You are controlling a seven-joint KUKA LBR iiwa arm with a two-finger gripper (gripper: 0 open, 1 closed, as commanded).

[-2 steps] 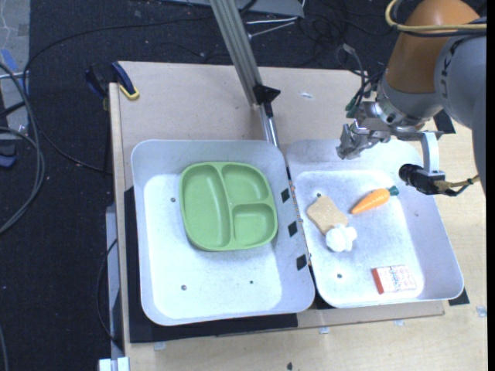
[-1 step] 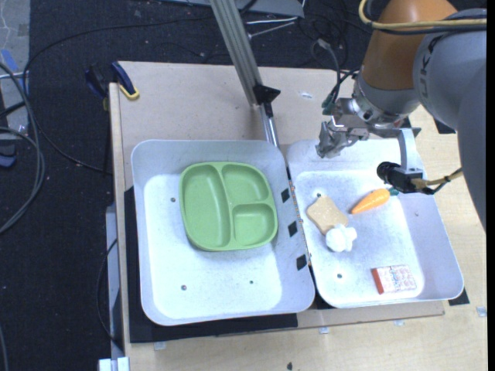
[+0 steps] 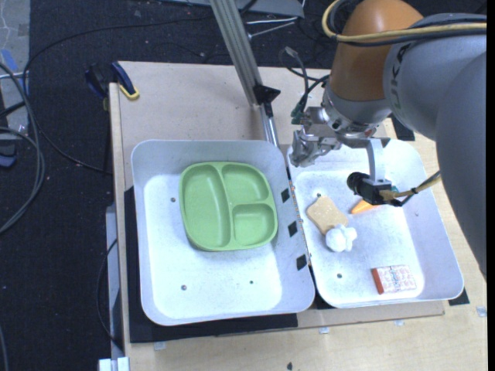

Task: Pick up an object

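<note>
Camera view: the end effector [image 3: 308,149] hangs over the right bin's [image 3: 433,230] far-left corner, beside the divider; its state cannot be determined. Near it lie a tan block [image 3: 326,214], white lump [image 3: 340,239], orange piece [image 3: 361,205] and red-white packet [image 3: 396,279]. The left bin [image 3: 155,284] carries a green tray [image 3: 229,205].

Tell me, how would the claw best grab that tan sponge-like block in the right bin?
Probably from straight above, closing across the tan block's narrow width near its upper end. It lies flat and slanted, and a white lump touches its lower end, so the upper part is freer.
</note>
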